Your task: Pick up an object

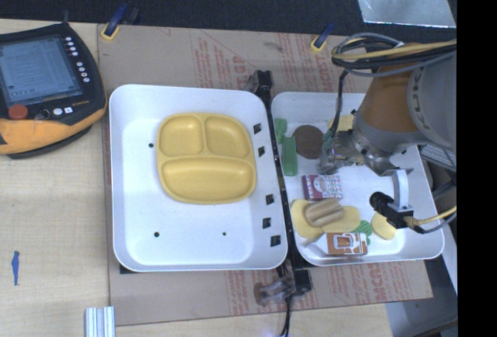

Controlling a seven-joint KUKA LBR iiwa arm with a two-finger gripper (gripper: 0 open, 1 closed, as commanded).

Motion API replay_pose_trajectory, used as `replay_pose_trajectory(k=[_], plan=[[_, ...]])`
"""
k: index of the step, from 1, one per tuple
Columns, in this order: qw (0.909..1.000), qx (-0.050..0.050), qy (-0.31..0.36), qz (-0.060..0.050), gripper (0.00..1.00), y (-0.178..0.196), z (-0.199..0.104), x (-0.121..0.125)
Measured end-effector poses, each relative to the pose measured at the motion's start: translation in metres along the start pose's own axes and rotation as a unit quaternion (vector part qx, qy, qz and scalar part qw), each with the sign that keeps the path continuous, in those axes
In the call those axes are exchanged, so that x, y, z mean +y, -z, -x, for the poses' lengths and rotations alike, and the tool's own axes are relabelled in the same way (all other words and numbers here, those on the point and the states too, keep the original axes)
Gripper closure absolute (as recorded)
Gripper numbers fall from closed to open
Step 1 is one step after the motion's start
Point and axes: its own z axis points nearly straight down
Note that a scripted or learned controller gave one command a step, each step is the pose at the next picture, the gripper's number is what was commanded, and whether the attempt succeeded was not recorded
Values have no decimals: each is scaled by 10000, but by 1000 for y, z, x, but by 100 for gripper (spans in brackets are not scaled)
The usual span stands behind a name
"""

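The gripper (335, 157) hangs low in the right bin (423, 250); finger state can't be told. Nearest obj: the pink packet (322, 187), just below/toward cam, long axis approx left-right.

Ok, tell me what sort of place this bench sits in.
Most likely a robotics lab test bench. A grey and orange robot arm reaches over two white bins, a teach pendant lies beside them, and the right bin holds toy food such as a hot dog.

Right bin (423, 250) crowded: toys packed along its left and front; left bin (132, 234) open around yellow plate (206, 157).
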Motion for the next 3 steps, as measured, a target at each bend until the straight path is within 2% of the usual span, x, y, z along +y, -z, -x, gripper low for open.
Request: replay_pose_trajectory(k=[1,2,3], plan=[[10000,-24,-38,27,100,1,53,4],[10000,-10,9,59,100,107,-22,28],[10000,-13,-12,12,0,101,-18,26]])
